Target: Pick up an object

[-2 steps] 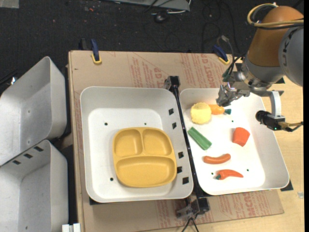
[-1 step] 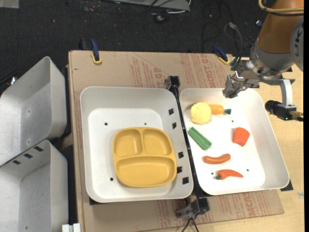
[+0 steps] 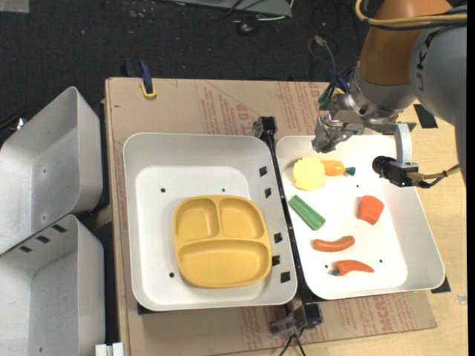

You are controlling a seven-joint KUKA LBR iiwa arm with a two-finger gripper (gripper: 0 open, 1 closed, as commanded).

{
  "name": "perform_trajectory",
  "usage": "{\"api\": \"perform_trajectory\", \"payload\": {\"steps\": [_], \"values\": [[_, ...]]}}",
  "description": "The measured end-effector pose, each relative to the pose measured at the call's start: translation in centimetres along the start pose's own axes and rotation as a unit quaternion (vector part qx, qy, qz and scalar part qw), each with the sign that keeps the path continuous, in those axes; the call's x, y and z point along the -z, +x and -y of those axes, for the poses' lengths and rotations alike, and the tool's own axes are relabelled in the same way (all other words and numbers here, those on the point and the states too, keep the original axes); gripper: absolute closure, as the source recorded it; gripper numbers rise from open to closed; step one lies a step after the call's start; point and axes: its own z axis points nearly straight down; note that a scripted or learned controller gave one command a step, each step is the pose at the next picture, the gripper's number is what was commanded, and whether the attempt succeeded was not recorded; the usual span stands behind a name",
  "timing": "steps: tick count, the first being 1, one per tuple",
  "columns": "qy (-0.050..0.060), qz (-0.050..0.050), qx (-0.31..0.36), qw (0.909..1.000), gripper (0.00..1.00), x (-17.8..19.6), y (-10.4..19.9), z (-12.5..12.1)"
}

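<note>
the pincer [image 3: 326,141] hung over the right bin's [image 3: 423,265] far-left corner; the yellow round piece [image 3: 309,174] lay just below-left. its grip state couldn't be told.

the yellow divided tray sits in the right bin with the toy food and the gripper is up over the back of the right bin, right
Not quite. The camera view shows the yellow divided tray alone in the left bin, not the right bin. The toy food, such as the green piece, lies in the right bin, and the gripper is over its back.

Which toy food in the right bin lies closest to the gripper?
The small orange piece beside the yellow round one; it sits just under the gripper.
</note>
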Motion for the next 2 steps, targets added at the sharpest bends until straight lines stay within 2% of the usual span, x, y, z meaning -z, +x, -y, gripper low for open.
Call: {"api": "perform_trajectory", "payload": {"steps": [2], "values": [[0.001,-0.001,0.001,1.0,1.0,-2.4,11.1,1.3]]}}
